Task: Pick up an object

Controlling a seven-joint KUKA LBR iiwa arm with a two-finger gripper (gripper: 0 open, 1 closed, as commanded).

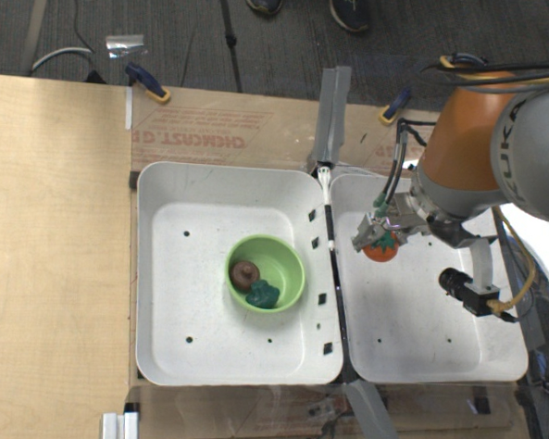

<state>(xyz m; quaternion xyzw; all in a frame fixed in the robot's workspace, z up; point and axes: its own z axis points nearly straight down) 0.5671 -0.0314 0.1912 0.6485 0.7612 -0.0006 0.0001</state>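
Note:
A small orange-red round object point(381, 251) with a bit of green on top sits at the left side of the right bin point(433, 354). My gripper point(377, 235) is right over it, its fingers closed around the object's top. The grey arm with its orange band point(470, 133) reaches in from the upper right. In the left bin point(184, 338) stands a light green bowl point(292, 261) holding a brown round item point(244, 274) and a teal item point(264, 294).
A grey divider point(333, 125) runs between the two bins at the back. A black cable fitting point(465, 291) hangs from the arm over the right bin. Wooden bench surface point(50, 247) lies to the left.

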